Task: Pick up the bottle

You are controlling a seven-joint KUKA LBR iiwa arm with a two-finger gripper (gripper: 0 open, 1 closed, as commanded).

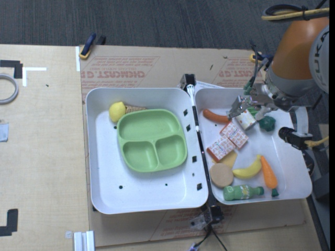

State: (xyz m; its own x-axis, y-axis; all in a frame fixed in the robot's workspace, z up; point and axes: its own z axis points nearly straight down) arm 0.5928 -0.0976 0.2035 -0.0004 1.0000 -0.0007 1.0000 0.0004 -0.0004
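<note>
Your target, the green bottle [243, 192], lies on its side on the floor of the right bin [293, 184], hard against the near wall, cap end pointing toward the arm's side. It looks like a small toy bottle with a yellow label: judge it light, rigid, smooth-skinned and round, so expect it to roll or squirt sideways if you pinch off-centre. Nothing fragile about it, by the look.

Best hold, as a judgement: across the body at the labelled middle, fingers closing along the bin's near-far direction. The trouble is the near wall; one finger must slip between bottle and wall, and no gap can be made out there.

Neighbours: a tan round disc [221, 175] sits just beside the bottle's base end, a yellow banana [247, 169] lies close above the body, and a small carrot [269, 173] is near the cap end. Room is tight on three sides.

The hand [242, 112] hangs over the far part of the same bin, above a whitish block [245, 121] and beside a dark green lump [268, 123] and a red sausage [215, 116]. Whether it is spread or pressed together you cannot tell; the wrist hides it. It is well apart from the bottle.

The left bin [99, 156] holds a green divided plate [152, 140] and a lemon [117, 110]. The counter [42, 156] is bare cardboard and wood beyond.
</note>
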